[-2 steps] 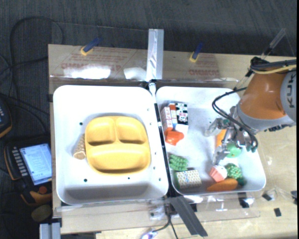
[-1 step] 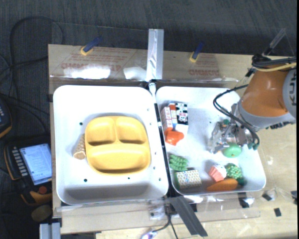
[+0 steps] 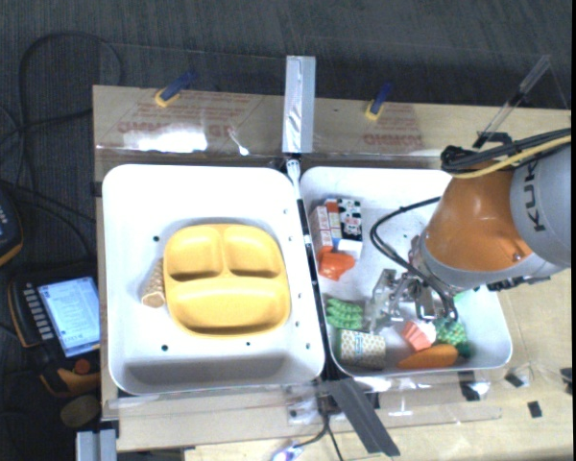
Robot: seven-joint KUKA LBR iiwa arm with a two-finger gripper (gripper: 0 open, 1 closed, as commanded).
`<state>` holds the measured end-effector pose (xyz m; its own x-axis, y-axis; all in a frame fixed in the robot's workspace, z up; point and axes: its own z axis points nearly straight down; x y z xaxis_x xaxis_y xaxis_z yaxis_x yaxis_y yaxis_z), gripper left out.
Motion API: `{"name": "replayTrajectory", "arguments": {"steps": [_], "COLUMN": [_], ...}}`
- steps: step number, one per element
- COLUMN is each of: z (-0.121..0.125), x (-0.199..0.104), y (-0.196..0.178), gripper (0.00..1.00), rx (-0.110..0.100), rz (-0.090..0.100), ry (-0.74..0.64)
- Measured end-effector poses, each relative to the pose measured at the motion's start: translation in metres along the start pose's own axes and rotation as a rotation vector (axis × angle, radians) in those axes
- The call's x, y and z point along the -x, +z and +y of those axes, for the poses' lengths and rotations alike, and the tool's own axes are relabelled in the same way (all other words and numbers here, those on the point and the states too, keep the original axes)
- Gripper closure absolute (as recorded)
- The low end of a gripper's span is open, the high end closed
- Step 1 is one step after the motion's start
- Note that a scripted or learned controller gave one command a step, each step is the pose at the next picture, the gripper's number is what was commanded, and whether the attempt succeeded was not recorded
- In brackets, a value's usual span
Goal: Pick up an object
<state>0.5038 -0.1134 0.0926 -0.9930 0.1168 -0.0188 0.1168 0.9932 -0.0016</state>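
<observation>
Orange carrot (image 3: pixel 428 357) lies lengthwise left-right, below pincer (image 3: pixel 403 301).

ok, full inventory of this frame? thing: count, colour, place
bins: 2, white, side by side on bench
divided tray: 1, yellow, left bin centre
cone-shaped item: 1, tan, left bin, touching the tray's left edge
printed box: 1, white and red, right bin top left
orange piece: 1, below the box
green pieces: several, right bin bottom
patterned cylinder: 1, pale, right bin bottom left
carrot: 1, orange, right bin bottom edge
clips: 2, blue and yellow, bench's far edge
gripper: 1, metal, low in right bin
arm: 1, grey with orange band, from right
</observation>
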Motion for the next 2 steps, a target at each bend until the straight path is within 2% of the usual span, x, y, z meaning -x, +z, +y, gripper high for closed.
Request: {"name": "replayTrajectory", "arguments": {"steps": [1, 2], "z": [0.000, 0.017], "x": [0.000, 0.064], "y": [0.001, 0.004], "gripper": [0.00, 0.00], "rx": [-0.001, 0.000], "rz": [-0.002, 0.006], "ry": [0.001, -0.005]}}
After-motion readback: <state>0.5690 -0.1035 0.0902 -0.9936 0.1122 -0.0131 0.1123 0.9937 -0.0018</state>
